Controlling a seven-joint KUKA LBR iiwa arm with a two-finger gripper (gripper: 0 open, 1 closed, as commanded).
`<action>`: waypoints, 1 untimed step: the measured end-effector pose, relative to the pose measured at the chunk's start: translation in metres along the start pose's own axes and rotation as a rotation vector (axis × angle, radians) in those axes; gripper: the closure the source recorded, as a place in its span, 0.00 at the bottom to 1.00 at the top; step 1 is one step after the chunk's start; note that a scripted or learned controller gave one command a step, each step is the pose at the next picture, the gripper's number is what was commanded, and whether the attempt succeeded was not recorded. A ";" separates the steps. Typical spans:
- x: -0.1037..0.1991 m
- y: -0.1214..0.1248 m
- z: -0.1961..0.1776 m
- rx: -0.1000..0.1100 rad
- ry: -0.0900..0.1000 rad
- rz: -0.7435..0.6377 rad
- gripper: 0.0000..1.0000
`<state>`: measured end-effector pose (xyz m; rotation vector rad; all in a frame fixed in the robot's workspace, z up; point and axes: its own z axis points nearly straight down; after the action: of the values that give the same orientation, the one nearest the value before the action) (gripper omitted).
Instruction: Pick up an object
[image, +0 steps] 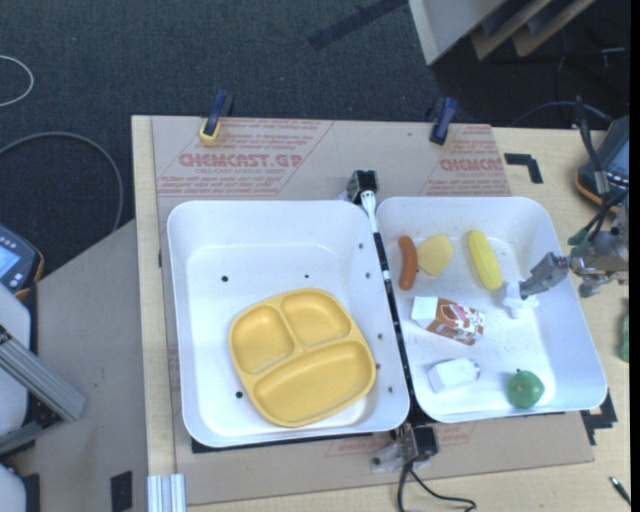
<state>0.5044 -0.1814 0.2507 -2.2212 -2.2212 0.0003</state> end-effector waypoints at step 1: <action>-0.009 -0.014 -0.262 -0.023 -0.009 -0.001 0.00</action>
<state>0.4908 -0.1904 0.5126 -2.2353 -2.2383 -0.0153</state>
